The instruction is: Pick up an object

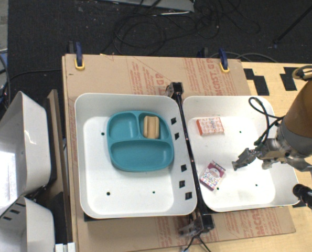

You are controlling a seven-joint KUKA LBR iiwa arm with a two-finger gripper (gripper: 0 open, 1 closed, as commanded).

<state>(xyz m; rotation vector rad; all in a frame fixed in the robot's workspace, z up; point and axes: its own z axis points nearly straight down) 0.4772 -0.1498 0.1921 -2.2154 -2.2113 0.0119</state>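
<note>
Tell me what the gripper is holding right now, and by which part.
Nothing. The gripper hovers over the right bin, apart from the patterned packet to its left and the pink box further up.

Both bins, the left bin (93,156) and the right bin (250,193), are white. A teal divided tray (135,154) carries a tan wooden block (151,127). One packet (210,125) is pinkish-red and white; another small packet (212,175) is white with magenta print. The bench (145,72) is brown cardboard with red lettering.
</note>
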